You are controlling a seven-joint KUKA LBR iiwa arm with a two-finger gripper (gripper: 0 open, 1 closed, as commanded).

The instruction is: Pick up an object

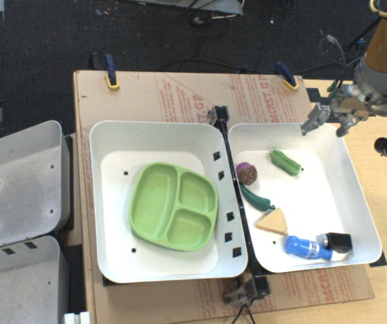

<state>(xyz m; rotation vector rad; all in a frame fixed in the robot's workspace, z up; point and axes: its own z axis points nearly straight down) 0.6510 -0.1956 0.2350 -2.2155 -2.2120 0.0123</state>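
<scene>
My gripper (328, 125) hangs open over the far right corner of the right bin (362, 201), with nothing between its fingers. In that bin lie a green cucumber-like piece (285, 161), a purple ball (247, 173), a dark green pepper (255, 198), a tan wedge (273, 221) and a blue bottle with a black cap (317, 246). The cucumber piece is the nearest, a short way left of and nearer than the gripper.
The left bin (106, 201) holds a light green divided plate (174, 206). A black divider with clips (232, 181) runs between the bins. White panels (18, 181) lie to the left of the bench. Cables trail behind the arm at top right.
</scene>
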